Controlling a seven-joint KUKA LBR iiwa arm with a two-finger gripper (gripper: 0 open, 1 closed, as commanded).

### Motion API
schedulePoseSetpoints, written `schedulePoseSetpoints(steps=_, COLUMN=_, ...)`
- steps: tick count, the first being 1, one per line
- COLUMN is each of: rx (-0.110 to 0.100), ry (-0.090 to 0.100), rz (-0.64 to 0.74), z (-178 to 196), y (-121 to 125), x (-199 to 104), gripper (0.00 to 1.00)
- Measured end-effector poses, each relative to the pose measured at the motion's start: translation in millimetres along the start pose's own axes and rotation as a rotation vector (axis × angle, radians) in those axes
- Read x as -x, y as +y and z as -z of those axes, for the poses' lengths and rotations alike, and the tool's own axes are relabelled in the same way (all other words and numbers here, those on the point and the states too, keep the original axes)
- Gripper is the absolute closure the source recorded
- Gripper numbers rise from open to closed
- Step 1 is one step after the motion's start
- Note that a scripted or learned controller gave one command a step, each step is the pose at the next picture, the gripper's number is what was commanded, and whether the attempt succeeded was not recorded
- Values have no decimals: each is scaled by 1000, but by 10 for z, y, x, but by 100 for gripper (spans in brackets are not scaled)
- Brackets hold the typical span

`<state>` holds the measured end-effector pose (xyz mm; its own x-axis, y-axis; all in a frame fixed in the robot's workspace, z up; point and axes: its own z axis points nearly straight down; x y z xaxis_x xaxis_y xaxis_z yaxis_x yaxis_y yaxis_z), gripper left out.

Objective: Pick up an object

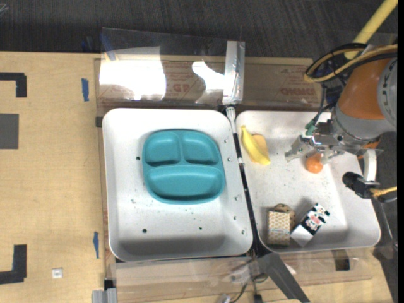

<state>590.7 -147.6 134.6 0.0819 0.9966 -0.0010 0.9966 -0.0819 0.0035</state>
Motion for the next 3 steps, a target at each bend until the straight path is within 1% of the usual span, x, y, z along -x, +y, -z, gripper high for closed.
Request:
schedulePoseSetpoints(steps=1, rx=-2, ry=1, rz=-37, z=-419, y=19, x=409, gripper=0)
schedulePoseSetpoints(steps=2, rx=-1, ry=1, rz=-35, z=-320, y=26, x=402, gripper=100)
schedulePoseSetpoints(steps=3, rx=5, ry=2, rz=-247, z=784, y=248, x=-174, gripper=100)
